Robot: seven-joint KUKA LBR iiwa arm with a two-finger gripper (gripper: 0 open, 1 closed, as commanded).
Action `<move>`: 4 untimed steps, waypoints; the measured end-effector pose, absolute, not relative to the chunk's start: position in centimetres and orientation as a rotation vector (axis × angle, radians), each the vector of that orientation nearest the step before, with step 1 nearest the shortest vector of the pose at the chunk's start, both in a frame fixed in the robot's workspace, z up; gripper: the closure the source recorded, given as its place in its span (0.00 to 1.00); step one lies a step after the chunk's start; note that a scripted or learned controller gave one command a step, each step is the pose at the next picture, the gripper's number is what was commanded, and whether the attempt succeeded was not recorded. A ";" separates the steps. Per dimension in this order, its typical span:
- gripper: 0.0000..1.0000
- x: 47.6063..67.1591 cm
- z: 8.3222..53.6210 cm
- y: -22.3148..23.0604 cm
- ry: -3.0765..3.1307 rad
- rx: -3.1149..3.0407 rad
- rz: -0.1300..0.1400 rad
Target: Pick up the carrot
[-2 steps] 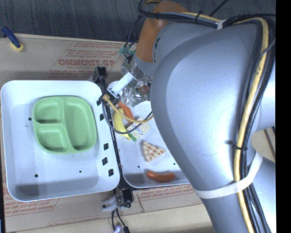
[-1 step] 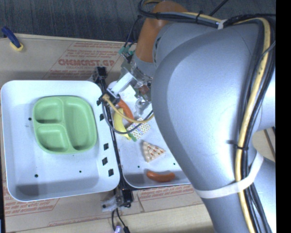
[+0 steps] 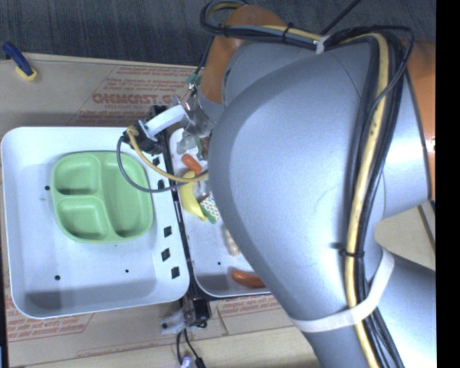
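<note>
Grey arm [image 3: 307,175] bulk hides most of our right bin [image 3: 215,282]. We cannot tell the gripper [image 3: 185,133] state. An orange carrot [image 3: 192,162] lies just below it, long axis slanting, beside the banana [image 3: 192,202].

The smooth grey arm shell [image 3: 291,167] looks semi-glossy, the pale green divided plastic plate [image 3: 101,196] matt, the white plastic bin [image 3: 23,205] smooth.

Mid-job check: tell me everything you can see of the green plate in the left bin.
The green plate is pale green, looks like smooth plastic, with rounded corners and three compartments. It lies flat on the floor of the left bin, toward that bin's upper middle. Nothing lies in its compartments. A dark cable loop crosses in front of its upper right corner; contact cannot be judged.
</note>
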State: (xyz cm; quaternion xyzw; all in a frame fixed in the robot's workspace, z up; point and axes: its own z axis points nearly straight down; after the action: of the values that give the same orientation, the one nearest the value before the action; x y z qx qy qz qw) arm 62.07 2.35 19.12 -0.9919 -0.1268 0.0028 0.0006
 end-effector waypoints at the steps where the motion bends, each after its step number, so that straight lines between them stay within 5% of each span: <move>1: 0.00 59.3 13.3 10.0 -0.672 -3.066 0.011; 2: 0.00 56.8 10.3 12.8 -0.328 -3.128 -0.031; 3: 1.00 56.5 11.0 12.9 -0.334 -3.123 -0.006; 4: 1.00 56.4 11.9 13.0 -0.340 -3.121 0.000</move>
State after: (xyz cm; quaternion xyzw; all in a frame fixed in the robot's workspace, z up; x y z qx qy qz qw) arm 56.44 13.01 11.93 -0.9941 -0.1084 0.0001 0.0009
